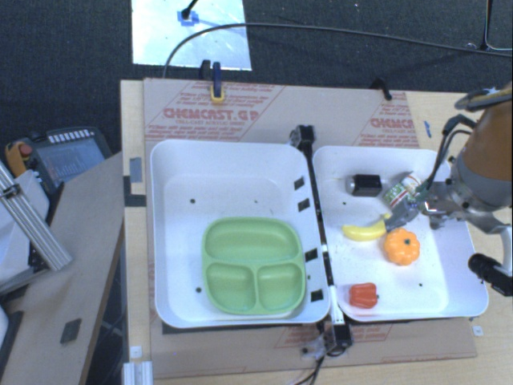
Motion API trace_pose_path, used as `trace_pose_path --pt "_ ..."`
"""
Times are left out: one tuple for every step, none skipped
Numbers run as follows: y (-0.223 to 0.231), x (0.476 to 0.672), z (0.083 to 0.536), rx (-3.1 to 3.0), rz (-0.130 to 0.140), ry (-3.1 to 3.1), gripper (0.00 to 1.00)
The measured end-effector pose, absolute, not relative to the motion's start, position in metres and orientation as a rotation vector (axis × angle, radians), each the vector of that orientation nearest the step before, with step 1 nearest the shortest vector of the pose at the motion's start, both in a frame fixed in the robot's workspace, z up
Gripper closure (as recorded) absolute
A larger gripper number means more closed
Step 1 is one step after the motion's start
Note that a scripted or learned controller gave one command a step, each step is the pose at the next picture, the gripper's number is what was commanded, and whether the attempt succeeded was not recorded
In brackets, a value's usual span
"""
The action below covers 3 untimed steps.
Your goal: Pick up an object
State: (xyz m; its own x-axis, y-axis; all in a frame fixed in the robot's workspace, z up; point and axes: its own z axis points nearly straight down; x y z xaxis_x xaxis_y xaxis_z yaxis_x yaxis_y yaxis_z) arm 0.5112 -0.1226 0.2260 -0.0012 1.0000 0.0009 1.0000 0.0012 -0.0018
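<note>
- Nearest you, at the front of the right bin [465, 299], sits a red pepper [363, 295], close to the divider between the two bins.
- Look to the left bin [172, 183]: a green divided plate [254, 264] with three compartments lies in its front half, toward 6 o'clock of that bin.
- Back in the right bin, an orange pumpkin [401, 247] rests near the middle, at about 1 o'clock from the red pepper.
- Just beside the pumpkin, at its 10 o'clock, you have a yellow banana [365, 231] lying roughly level, its right tip close to the pumpkin's top.
- At 12 o'clock from the banana sits a small black block [366, 184], apart from the other items, toward the bin's rear.
- A green-and-white labelled can [401, 190] lies tilted at 2 o'clock from the banana, right by the gripper [403, 212].
- The arm [489, 163] comes in from 3 o'clock, its orange band over the right bin's far edge.
- You'll see the gripper low in the bin, between the can and the pumpkin, its tip just above the banana's right end.
- Whether its fingers are spread or pressed together, you cannot tell from here; nothing is visibly pinched between them.
</note>
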Motion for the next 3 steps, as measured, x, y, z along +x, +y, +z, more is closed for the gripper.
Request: trace_pose_path --pt "-0.131 0.507 0.178 -2.219 0.003 -2.219 0.00" --pt "-0.124 0.512 0.119 -2.218 0.001 -2.221 0.00" --pt "-0.125 0.514 0.133 -2.222 -0.004 -2.226 1.00"
